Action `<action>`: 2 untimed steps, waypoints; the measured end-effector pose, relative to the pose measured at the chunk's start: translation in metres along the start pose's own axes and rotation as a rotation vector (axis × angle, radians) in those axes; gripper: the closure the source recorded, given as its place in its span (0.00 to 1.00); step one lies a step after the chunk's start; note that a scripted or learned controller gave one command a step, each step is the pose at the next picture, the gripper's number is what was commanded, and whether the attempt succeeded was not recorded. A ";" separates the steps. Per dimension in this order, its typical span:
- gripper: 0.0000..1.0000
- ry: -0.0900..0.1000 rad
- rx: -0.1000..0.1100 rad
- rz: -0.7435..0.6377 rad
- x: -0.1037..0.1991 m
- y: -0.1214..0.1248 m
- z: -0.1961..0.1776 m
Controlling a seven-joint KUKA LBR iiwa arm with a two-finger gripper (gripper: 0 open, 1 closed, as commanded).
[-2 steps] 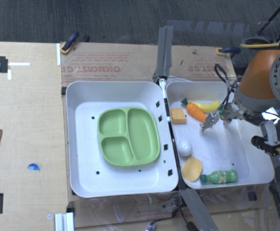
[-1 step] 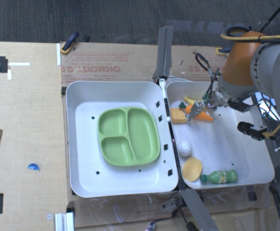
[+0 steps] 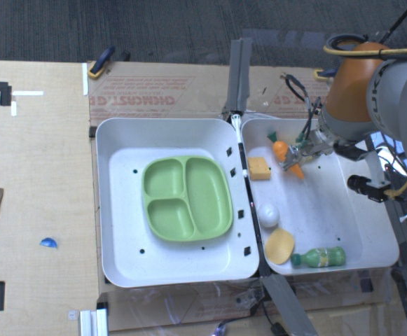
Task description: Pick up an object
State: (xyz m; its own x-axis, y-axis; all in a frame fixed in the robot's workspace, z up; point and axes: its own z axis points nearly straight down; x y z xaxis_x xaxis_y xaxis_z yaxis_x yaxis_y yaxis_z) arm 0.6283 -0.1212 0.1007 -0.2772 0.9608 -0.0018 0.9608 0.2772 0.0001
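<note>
Our end effector [image 3: 295,154] is down at the back of the right bin [image 3: 371,257], right at the orange carrot-like toy [image 3: 284,152]; whether it's apart or clamped, we cannot tell. We judge that toy light, stiff and slick, best pinched across its middle. Cardboard lettering beyond the bins is unreadable.

Red upside-down print on cardboard sheet [image 3: 162,89], not readable
</note>
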 end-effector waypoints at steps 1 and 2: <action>1.00 0.000 0.000 0.093 0.023 0.036 -0.092; 1.00 0.000 0.000 0.070 -0.003 0.031 -0.162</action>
State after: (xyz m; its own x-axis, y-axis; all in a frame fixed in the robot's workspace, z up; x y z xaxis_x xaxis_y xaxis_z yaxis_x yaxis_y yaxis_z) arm 0.6593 -0.1149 0.2623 -0.2089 0.9779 -0.0021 0.9779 0.2089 0.0006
